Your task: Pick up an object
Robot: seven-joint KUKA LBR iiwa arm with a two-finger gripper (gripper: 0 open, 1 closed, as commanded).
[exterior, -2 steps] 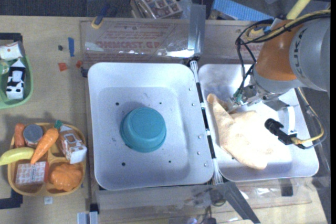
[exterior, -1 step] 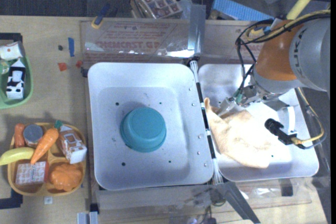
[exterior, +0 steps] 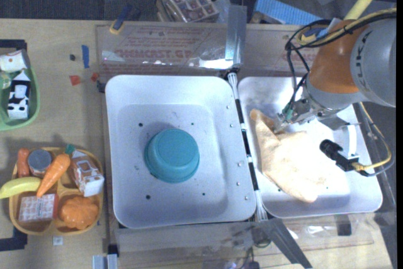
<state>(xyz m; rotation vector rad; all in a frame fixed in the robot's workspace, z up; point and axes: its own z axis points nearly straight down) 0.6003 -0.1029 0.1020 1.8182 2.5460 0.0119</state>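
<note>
A pale yellow cloth point(exterior: 291, 160) lies crumpled in the right bin point(exterior: 365, 195), stretching from its upper left toward the lower middle. My gripper point(exterior: 284, 123) is down at the cloth's upper end, touching or just above its top fold; the wrist body hides the fingers. A teal bowl point(exterior: 172, 155) sits upside down in the middle of the left bin point(exterior: 126, 104), well away from the gripper.
A black cable with a connector point(exterior: 337, 155) hangs over the right bin beside the cloth. Left of the bins stand a yellow tray of toy food point(exterior: 53, 189) and a green dish point(exterior: 19, 97). Boxes and clutter sit behind the bench.
</note>
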